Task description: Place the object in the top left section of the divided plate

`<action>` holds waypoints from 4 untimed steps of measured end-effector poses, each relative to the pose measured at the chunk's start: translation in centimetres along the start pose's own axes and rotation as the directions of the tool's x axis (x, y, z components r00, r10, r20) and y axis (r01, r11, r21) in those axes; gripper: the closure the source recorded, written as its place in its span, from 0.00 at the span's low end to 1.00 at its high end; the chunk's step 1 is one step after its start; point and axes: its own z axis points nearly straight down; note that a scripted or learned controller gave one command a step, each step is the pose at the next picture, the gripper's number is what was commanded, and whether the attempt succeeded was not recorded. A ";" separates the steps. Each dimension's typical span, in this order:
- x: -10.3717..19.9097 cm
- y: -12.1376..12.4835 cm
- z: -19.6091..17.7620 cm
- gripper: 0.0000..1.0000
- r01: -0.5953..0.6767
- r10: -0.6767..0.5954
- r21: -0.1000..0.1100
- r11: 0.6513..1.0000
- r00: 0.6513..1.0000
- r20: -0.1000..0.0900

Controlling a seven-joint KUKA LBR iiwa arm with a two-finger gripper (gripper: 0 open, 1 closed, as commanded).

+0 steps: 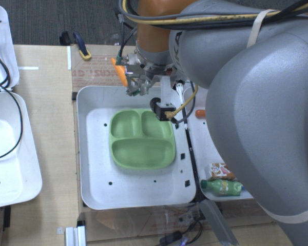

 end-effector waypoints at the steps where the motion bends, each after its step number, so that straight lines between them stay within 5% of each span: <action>1: 0.0 0.0 0.0 0.00 0.001 -0.001 0.000 1.000 1.000 0.000; 2: -3.2 -5.9 -0.4 0.00 0.100 -0.100 0.002 0.995 0.995 -0.001; 3: -4.1 -9.1 -10.5 0.00 0.146 -0.146 0.000 0.989 0.989 0.000; 4: -7.2 -12.1 -0.7 0.00 0.236 -0.236 0.004 0.972 0.972 -0.001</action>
